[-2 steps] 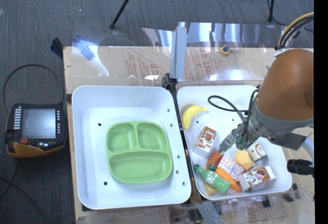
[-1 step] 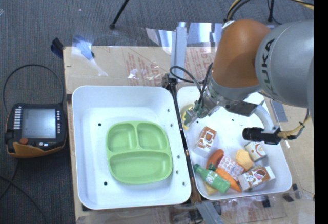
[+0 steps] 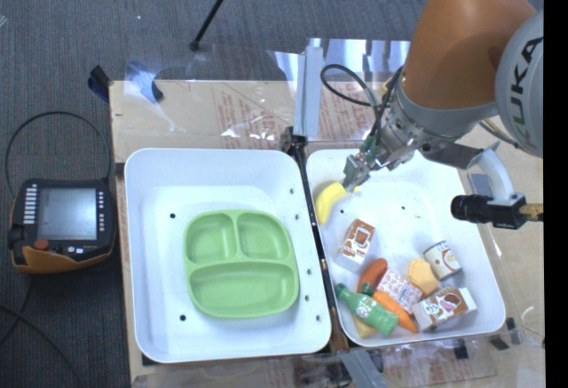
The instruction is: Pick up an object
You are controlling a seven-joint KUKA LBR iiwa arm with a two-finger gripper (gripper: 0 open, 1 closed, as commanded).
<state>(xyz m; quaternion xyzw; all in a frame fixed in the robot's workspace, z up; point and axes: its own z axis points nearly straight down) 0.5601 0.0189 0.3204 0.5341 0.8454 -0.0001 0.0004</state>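
gripper sits low over the banana, touching its upper end.
whether its fingers grip it, i cannot tell; the banana lies just right of the divider between the bins.

glossy white plastic bins, smooth matt green plastic tray, shiny orange arm shell, grey carpet

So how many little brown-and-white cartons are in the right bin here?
2. One carton lies near the bin's middle, just below the banana. The other carton lies at the near right corner. The toy pile could hide more.
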